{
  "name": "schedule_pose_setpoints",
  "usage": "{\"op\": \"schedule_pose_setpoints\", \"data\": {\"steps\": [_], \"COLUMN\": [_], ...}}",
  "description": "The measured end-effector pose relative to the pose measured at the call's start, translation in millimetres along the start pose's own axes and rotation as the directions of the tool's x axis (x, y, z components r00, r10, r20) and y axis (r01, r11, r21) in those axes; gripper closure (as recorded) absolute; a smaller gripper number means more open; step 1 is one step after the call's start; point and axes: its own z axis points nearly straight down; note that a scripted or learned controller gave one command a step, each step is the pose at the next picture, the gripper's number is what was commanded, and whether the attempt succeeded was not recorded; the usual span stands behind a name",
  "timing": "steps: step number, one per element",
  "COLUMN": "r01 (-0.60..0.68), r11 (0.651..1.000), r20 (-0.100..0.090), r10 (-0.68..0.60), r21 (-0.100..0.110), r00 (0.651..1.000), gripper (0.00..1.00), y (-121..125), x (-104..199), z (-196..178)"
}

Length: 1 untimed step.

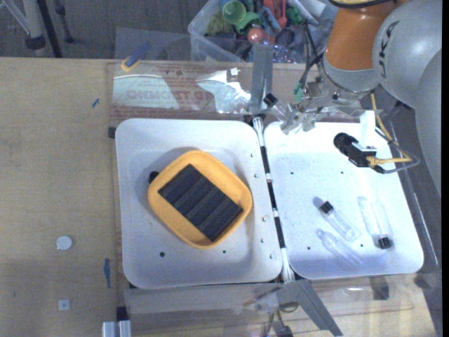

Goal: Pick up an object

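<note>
Left bin [133, 258]: a yellow tray with a dark ribbed insert [200, 199], well to the gripper's left. Right bin [400, 258]: three clear vials [335, 221] with dark caps, below the gripper [298, 118], which hangs over the bin's upper left corner; whether it is released or clenched cannot be told. Risk: transparent, round vials may roll or slip aside as the tool closes, leaving it with nothing.

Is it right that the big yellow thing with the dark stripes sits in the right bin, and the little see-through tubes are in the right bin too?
Not quite. The camera view shows the yellow thing with dark stripes sitting in the left bin, not the right one. The little see-through tubes are indeed in the right bin.
</note>
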Motion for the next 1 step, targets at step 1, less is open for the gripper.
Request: {"op": "schedule_pose_setpoints", "data": {"steps": [1], "r01": [0.010], "r11": [1.000], "r20": [-0.001], "r10": [-0.010], "r21": [0.000], "r00": [1.000], "gripper": [1.00], "y": [12.3], "x": [65.8], "z": [-26.1]}}
